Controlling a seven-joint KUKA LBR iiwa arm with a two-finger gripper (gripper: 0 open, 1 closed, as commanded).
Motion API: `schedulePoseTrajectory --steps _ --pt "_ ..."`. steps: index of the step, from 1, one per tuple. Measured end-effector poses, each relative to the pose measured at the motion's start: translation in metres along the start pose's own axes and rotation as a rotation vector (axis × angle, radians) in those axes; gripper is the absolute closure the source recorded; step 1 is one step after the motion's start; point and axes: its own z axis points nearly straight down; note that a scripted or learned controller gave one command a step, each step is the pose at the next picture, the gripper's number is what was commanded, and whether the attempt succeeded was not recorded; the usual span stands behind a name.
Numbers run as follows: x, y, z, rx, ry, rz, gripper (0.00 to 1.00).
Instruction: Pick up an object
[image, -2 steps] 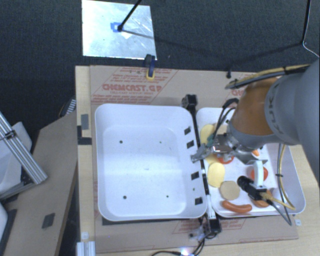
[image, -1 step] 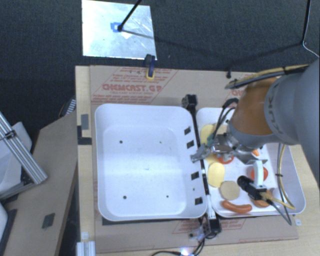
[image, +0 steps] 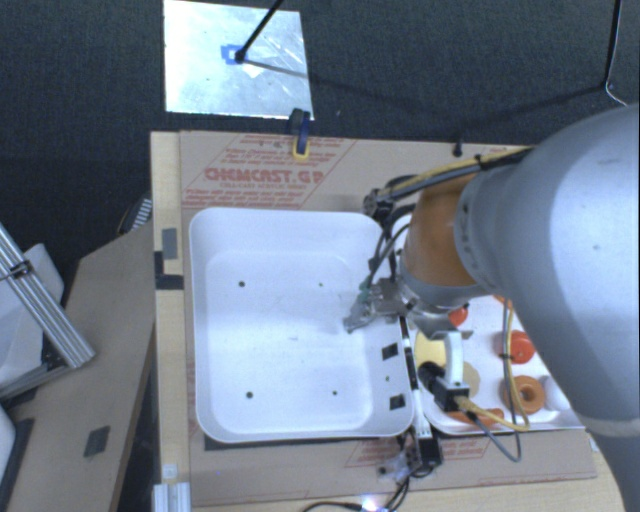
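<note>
My gripper hangs low over the right-hand edge of the left white bin, below the orange wrist band. The grey arm covers most of the right bin. In the part of that bin that shows lie a yellow piece, a red object, an orange ring and a small red piece. Nothing can be seen held in the gripper.
Both bins rest on a cardboard sheet with red print. A blue and yellow clamp sits at its far edge, with a shiny metal plate beyond. Cables trail over the right bin. An aluminium rail lies at far left.
</note>
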Motion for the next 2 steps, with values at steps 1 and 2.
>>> schedulePoseTrajectory --steps 1,2 --pt "-0.01 0.0 -0.011 -0.004 -0.018 0.006 1.0" --pt "-0.002 0.0 -0.193 -0.013 0.013 -0.014 1.0"
